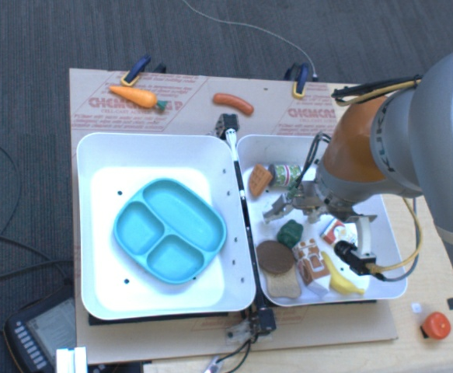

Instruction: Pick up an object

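My gripper (288, 205) hangs low over the middle of the right bin (393, 239), with the grey arm and its orange band (350, 150) reaching in from the right. Just below the gripper lies a dark green object (290, 232). Up and to the left of the gripper are a green-labelled can (286, 174) and an orange wedge (259, 179). Nothing can be seen held in the gripper.
The right bin also holds a brown disc (273, 256), a tan piece (285, 285), a brown patterned block (311, 261), a yellow banana (343, 278) and a red-and-white item (335, 230). A blue divided plate (170, 230) lies in the left bin (94, 208). A carrot (137, 96) and a sausage (232, 103) lie behind the bins.
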Robot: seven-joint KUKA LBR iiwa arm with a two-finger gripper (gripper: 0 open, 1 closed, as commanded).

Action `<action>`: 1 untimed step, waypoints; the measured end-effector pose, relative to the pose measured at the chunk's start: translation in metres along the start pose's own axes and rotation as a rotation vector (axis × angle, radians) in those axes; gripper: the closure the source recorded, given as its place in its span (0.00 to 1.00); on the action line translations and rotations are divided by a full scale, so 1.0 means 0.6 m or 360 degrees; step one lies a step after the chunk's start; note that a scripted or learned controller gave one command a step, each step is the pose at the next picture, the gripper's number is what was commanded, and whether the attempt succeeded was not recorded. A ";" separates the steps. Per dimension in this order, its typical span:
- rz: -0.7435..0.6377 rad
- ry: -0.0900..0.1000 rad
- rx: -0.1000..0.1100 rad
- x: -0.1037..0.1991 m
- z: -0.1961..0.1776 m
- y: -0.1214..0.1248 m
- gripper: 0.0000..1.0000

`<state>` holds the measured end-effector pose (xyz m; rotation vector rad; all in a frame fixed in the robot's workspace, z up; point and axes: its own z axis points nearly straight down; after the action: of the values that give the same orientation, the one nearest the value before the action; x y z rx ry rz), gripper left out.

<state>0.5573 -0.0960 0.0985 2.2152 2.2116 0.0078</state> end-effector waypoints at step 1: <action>0.0000 0.0000 0.0001 0.000 -0.016 0.000 1.00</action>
<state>0.5573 -0.0959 0.1080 2.2154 2.2120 0.0074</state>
